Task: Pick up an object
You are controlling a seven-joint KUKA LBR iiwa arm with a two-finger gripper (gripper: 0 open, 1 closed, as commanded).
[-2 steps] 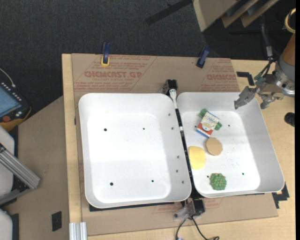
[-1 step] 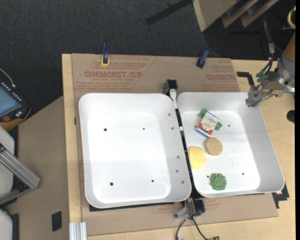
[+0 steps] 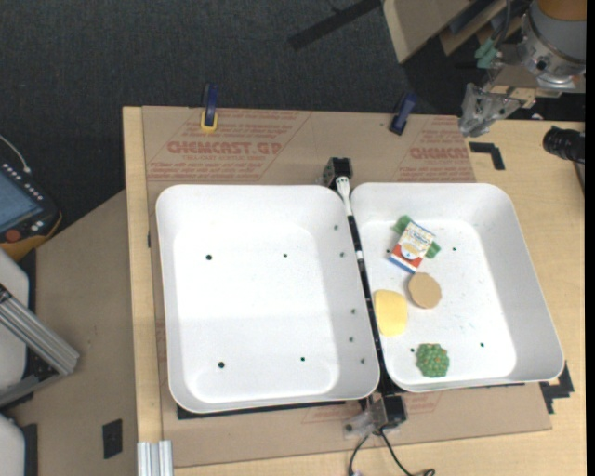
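The right bin (image 3: 521,279) holds several small objects. A white, orange and blue packet with a green end (image 3: 412,244) lies near its middle. Just below it rests a tan round disc (image 3: 426,292), touching or nearly touching a yellow oval piece (image 3: 391,312) by the bin's left wall. A green knobbly lump (image 3: 431,359) sits close to the front rim. My gripper (image 3: 482,110) hangs high at the upper right, beyond the far edge of the right bin and well away from all the objects, with nothing seen in it.
The left bin (image 3: 177,279) adjoins the right one along a black-clipped seam (image 3: 356,260). Both stand on a cardboard sheet (image 3: 279,139) held by two blue clamps (image 3: 210,108) at the back. A cardboard box (image 3: 437,23) sits behind the gripper.
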